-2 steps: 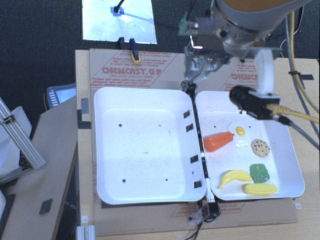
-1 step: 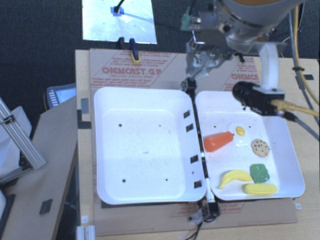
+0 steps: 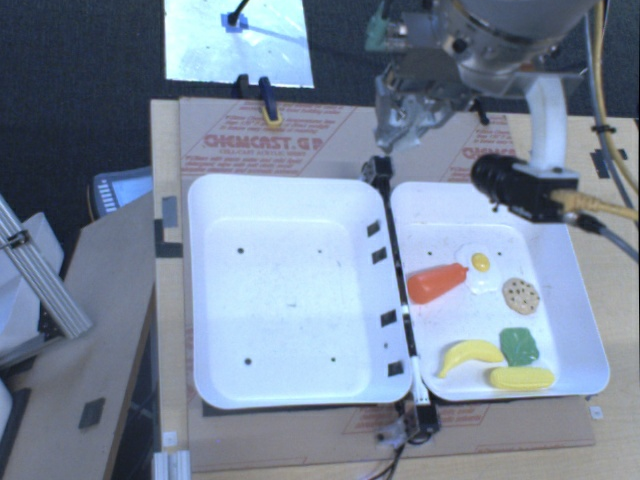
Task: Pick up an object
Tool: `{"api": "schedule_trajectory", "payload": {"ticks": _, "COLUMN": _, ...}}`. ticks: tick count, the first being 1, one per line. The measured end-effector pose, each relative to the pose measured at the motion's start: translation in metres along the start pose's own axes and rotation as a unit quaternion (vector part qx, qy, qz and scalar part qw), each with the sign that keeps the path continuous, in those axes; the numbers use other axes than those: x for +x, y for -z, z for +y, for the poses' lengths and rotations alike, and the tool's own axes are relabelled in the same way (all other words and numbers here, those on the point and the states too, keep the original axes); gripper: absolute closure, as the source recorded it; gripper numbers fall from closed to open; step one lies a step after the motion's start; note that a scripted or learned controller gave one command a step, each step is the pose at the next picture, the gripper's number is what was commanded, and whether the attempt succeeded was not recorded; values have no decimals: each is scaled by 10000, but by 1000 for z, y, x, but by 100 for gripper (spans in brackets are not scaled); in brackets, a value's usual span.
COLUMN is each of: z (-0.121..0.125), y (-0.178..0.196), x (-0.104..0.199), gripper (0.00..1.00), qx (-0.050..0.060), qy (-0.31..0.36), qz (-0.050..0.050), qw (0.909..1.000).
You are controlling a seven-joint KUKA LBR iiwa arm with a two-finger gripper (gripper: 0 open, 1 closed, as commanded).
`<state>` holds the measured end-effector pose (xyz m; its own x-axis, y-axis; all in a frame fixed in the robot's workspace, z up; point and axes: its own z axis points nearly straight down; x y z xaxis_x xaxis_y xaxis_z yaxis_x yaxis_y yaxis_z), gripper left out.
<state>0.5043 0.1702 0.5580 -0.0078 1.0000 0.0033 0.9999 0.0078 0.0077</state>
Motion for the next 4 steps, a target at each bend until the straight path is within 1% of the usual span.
{"api": "schedule_trajectory", "payload": {"ticks": 4, "z": 1, "y": 45, "x": -1, "gripper": 100, "qx": -41, "qy": 46, "qz": 19, "qw": 10000}}
